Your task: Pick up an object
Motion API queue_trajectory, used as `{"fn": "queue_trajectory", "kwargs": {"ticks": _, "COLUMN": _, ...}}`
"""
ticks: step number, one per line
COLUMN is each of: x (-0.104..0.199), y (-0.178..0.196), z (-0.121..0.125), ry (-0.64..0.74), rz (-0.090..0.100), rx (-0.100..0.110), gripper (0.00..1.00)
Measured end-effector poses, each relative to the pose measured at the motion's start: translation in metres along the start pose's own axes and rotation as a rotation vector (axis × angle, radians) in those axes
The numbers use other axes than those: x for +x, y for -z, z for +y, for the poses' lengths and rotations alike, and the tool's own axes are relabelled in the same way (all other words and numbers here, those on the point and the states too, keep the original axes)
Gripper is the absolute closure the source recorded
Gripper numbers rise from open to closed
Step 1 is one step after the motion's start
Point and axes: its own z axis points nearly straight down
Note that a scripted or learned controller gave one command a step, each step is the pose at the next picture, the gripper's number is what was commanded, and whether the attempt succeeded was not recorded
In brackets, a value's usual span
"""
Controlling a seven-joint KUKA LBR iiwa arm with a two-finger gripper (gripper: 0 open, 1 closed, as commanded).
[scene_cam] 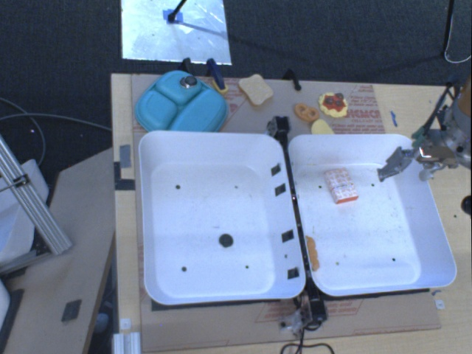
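White bins: two side by side, left bin (158, 198) and right bin (435, 257), rims touching along the centre divider.
Gripper (402, 164): over the right bin's upper right, near its far rim; fingers look spread, nothing between them.
Box (341, 186): small, red-patterned, flat on the right bin floor, upper middle, left of the gripper, apart from it.
Open room: bare floor around the box on every side.
Orange piece (313, 253): against the right bin's left wall.
Dark disc (226, 240): left bin floor, centre.
Blue tray (181, 103): on the bench behind the left bin.
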Motion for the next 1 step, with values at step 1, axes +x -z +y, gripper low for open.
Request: {"fn": "queue_trajectory", "kwargs": {"ticks": 1, "x": -0.0495, "y": -0.1513, "z": 0.0542, "ry": -0.003, "rz": -0.001, "rx": 0.004, "gripper": 0.0}}
